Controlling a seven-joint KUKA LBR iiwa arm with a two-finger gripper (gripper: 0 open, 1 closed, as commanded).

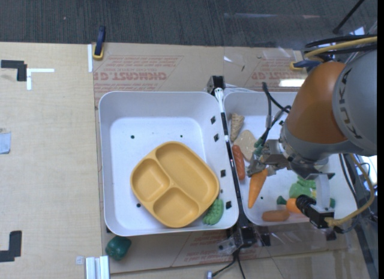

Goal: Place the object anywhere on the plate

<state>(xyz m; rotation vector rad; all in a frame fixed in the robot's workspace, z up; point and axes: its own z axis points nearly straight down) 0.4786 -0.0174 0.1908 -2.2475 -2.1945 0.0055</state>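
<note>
Carrot (255, 189): hangs tip-down from the gripper (259, 167), fingers pinching its top, over the right bin (342, 215).
Plate (174, 183): left of the carrot (yellow, three compartments).
Advice: lift clear of the bin walls before releasing.

Two bins (114, 170), one plate (174, 183), one carrot (255, 188).

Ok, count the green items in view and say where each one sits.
3: one beside the plate in the left bin, one outside it below, one in the right bin. The arm may hide more.
</note>
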